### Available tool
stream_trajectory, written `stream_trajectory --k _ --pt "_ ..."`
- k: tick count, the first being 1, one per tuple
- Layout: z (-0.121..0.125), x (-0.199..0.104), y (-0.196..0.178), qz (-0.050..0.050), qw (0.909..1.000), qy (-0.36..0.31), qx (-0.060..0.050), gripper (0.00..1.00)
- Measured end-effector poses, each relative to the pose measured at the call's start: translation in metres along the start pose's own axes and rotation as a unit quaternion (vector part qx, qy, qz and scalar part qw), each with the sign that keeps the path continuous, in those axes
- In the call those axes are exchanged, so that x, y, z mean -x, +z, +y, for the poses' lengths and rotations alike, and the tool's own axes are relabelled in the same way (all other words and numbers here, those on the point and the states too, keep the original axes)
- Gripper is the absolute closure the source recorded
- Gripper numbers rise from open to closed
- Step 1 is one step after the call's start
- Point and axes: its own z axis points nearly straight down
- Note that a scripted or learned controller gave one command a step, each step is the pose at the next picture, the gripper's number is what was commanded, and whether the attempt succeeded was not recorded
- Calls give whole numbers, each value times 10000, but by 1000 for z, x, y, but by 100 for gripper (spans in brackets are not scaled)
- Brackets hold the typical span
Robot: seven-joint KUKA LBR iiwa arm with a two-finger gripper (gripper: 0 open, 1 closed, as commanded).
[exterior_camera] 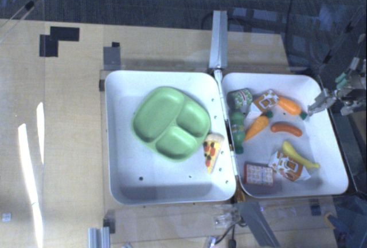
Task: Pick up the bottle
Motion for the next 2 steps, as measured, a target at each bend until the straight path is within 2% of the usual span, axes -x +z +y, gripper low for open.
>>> stream_trajectory --k 1,2 --pt "-41 -74 128 13 10000 62 -41 0" --pt "3 -158 109 15 9979 646 -35 0"
